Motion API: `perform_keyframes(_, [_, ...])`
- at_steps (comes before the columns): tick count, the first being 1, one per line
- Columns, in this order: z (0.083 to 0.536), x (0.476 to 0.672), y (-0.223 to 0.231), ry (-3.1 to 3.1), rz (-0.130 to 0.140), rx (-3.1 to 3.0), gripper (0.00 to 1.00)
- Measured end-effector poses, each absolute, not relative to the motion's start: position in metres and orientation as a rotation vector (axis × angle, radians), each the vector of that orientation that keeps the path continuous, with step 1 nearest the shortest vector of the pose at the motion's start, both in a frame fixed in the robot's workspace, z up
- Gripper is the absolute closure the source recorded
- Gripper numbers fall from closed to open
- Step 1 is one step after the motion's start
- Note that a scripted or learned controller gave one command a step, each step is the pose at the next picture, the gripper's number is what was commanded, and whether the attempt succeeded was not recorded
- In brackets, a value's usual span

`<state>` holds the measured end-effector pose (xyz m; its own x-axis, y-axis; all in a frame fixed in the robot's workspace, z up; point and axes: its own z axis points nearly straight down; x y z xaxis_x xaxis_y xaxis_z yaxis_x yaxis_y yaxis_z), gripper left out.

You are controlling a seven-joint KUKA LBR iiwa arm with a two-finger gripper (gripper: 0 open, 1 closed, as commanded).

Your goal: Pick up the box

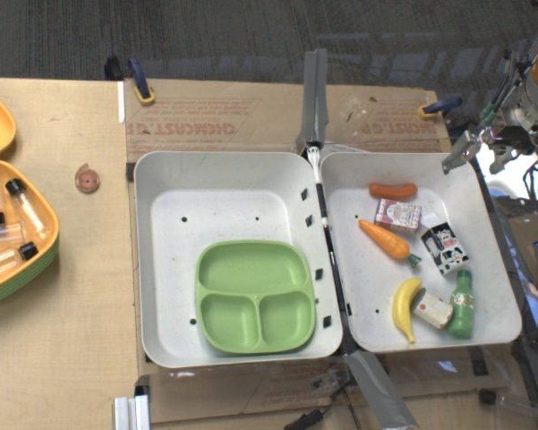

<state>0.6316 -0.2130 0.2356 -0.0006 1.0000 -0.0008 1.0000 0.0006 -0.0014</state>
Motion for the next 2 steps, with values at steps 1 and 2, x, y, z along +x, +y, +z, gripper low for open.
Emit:
perform_keyframes(1, [0.335, 0.659, -0.179, -2.444, 0.002, -1.976, 0.00])
perform_keyframes(2, [0.441, 0.660, -0.141, -2.683, 0.002, -1.637, 0.00])
